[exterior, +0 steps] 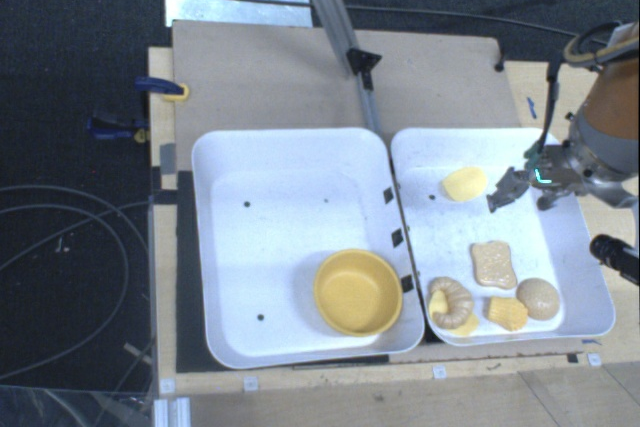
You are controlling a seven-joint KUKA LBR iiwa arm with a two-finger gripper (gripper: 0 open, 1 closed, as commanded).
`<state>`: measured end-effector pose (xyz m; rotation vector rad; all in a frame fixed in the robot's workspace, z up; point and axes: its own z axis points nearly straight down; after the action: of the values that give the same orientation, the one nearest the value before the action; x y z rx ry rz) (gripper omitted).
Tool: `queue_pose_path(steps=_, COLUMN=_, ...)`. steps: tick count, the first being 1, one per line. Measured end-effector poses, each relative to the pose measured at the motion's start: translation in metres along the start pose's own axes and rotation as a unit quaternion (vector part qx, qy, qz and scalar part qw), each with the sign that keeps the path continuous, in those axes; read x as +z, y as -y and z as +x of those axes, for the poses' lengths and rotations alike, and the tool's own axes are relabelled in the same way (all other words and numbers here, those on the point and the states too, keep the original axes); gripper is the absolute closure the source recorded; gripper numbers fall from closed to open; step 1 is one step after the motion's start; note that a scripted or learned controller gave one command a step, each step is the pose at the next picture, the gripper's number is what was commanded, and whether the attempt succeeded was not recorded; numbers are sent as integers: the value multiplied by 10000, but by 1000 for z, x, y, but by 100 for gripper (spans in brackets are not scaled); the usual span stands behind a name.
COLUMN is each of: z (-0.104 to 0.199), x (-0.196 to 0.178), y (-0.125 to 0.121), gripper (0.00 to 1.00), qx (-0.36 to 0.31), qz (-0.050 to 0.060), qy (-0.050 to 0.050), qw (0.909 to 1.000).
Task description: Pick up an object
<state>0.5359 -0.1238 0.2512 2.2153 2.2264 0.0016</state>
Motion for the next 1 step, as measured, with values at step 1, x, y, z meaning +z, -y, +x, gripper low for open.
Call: queue_pose_path(steps=1, z=0, x=0, y=0, gripper=0, qx=0, qz=-3, qy=1, qw=10000)
